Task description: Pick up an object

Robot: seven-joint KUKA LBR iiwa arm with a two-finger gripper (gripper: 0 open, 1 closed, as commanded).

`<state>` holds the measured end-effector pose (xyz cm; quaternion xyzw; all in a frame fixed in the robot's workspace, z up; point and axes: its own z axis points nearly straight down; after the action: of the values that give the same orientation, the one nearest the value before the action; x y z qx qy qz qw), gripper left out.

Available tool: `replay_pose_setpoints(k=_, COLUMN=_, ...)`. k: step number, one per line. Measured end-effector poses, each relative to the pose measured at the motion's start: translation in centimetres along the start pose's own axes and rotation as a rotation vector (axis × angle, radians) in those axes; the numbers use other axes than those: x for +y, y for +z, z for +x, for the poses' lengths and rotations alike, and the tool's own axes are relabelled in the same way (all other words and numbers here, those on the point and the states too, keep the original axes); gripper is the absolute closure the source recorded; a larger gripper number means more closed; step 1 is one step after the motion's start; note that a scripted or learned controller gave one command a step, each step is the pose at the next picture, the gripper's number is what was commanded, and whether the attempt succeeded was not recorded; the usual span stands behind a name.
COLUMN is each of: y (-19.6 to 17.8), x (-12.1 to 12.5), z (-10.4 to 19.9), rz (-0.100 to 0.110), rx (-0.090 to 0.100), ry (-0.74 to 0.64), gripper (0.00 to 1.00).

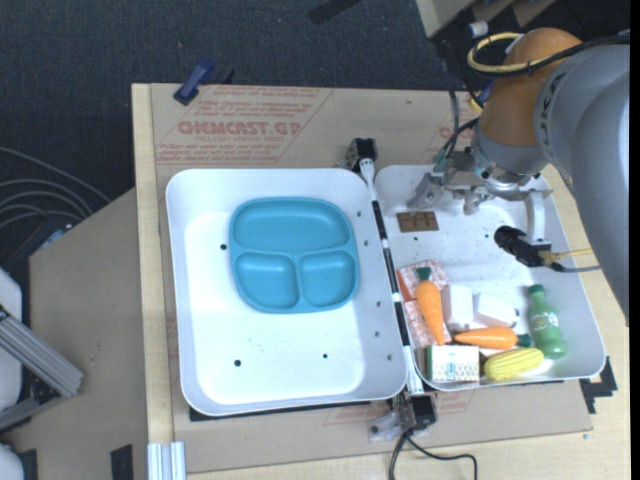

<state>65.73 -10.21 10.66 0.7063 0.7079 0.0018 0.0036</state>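
Task progress: we judge the pick as not yet made; every object we can see lies in the right bin (585, 313) and nothing is lifted clear of it.
Arm: the grey arm (595, 118) comes in from about two o'clock of the scene, its orange band above the wrist, and hangs over the far end of the right bin.
Left bin: the left bin (200, 298) bears a blue divided plate (294, 253) toward its twelve o'clock end (not what the arm is over).
Right bin, the pile: the things to pick crowd the six o'clock end, well apart from the claw.
Carrots: one carrot (432, 311) lies lengthwise at about nine o'clock of the pile, a second carrot (487, 337) lies crosswise beside it.
Bottle: a green bottle (546, 322) lies at three o'clock of the pile, against the bin wall.
Corn: a yellow corn cob (514, 364) lies at five o'clock of the pile, just beside a small box (454, 363).
Brown card: a small brown card (418, 222) lies alone on the bin floor, nearest the claw, at its seven o'clock.
Claw: the claw (455, 190) hangs low over the twelve o'clock end of the right bin; we cannot tell whether it is spread or closed (the metal parts blur together), and we see nothing between it.
What is left: we judge the whole grasp and lift still to do.
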Motion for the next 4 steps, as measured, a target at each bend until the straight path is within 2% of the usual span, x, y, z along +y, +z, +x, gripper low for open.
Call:
replay_pose_setpoints(k=1, y=2.2, x=0.9, z=0.9, rz=0.006, rx=0.001, ry=0.002, gripper=0.00)
replay_pose_setpoints(k=2, y=2.2, x=-3.2, z=1.1, rz=0.010, rx=0.003, ry=0.003, gripper=0.00)
replay_pose_setpoints(k=3, y=1.1, x=-3.1, z=1.0, rz=0.008, rx=0.003, ry=0.004, gripper=1.00)
replay_pose_setpoints(k=4, y=1.1, x=-3.1, z=1.0, rz=0.008, rx=0.003, ry=0.004, gripper=0.00)
